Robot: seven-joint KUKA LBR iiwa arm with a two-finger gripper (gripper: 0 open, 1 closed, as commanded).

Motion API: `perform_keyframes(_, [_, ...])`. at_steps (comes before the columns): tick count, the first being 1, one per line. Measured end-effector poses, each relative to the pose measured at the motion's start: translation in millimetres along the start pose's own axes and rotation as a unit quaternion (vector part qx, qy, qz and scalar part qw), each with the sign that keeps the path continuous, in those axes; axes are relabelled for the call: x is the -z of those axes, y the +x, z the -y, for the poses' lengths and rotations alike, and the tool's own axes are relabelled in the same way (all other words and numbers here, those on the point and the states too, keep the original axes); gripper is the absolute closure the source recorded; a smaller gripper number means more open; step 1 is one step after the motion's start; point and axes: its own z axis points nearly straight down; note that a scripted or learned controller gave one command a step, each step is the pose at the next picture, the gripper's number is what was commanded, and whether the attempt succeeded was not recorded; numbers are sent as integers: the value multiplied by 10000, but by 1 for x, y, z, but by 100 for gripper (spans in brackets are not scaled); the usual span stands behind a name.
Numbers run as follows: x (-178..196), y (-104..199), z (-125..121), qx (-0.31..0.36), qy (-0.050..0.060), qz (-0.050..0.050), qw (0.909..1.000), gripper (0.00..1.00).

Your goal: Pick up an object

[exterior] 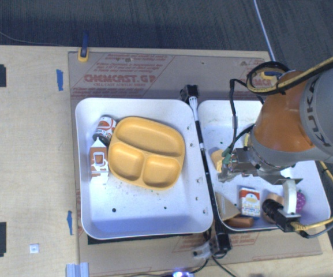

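Here, your arm (290, 126) hangs over the right bin (322, 206).
You cannot tell the end effector's state; the small carton (250, 202) stands upright.

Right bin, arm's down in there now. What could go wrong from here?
1. The right bin is crowded at its near end: a small red-and-white box sits against other small items, so a pick there may nudge neighbours or catch two.
2. The arm's body hides much of that bin from the camera, so a miss could be hard to confirm.
3. Cables hang near the wrist and could snag.
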Motion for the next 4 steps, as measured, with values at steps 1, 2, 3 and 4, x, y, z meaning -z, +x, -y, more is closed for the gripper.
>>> perform_keyframes(1, [0, 0, 0, -3, 1, 3, 10000, 0])
perform_keyframes(2, [0, 0, 0, -4, 1, 3, 10000, 0])
perform_keyframes(3, [0, 0, 0, -4, 2, 3, 10000, 0])
perform_keyframes(4, [0, -1, 0, -4, 2, 3, 10000, 0])
